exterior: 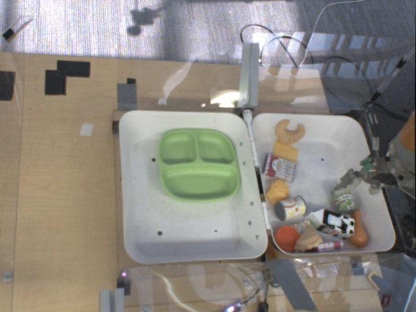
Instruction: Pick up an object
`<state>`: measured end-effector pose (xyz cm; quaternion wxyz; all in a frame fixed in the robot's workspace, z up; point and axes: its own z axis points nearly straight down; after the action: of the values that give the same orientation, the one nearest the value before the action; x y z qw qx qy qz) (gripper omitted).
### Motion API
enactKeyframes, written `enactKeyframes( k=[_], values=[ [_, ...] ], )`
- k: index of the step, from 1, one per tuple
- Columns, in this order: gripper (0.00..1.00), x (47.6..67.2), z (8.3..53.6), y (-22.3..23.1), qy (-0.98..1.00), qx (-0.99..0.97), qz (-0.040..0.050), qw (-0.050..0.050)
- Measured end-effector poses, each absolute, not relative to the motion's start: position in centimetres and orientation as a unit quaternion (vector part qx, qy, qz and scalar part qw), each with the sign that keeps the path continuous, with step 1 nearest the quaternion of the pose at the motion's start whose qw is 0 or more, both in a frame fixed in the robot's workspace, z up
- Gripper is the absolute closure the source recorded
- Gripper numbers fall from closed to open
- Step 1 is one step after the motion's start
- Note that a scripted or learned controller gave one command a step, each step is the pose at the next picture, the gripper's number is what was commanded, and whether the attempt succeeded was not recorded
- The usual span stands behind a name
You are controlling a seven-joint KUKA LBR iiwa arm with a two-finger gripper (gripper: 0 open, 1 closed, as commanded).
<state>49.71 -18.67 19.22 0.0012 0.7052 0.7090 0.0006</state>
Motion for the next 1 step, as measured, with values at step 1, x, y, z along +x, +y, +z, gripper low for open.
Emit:
enactKeyframes(
  k=[1],
  values=[
    [0.00, 52.10, 13.25, -18.26, 0.645, 0.764, 0.0009, 0.000]
  ],
)
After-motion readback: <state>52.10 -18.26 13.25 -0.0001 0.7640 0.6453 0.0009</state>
